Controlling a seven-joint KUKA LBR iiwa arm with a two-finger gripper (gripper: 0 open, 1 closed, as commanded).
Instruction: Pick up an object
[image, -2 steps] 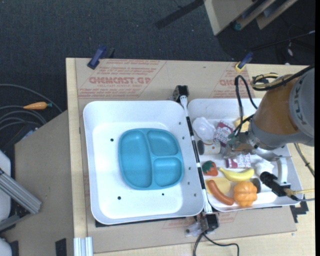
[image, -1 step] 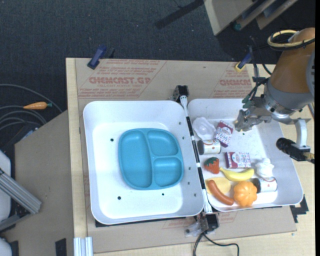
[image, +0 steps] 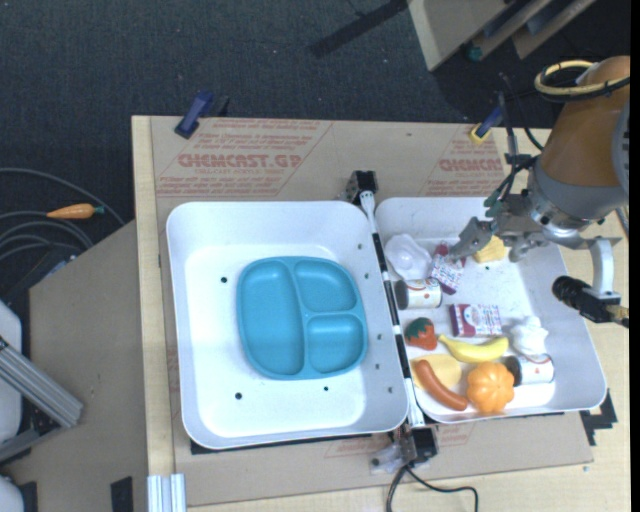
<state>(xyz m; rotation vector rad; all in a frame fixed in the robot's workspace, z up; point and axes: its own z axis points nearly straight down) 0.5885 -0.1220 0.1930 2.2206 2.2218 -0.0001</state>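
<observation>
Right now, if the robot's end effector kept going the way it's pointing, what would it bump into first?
Probably the small red-and-white packet just down-left of the end effector in the right bin. From this slanted view, depth is hard to judge, so it might pass above it.

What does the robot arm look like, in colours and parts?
The arm has a wide orange section above a rounded grey wrist. A yellowish cable loops at its top. The gripper is grey metal, with thin dark wires running along it. A black cylindrical part sticks out under the wrist.
</observation>
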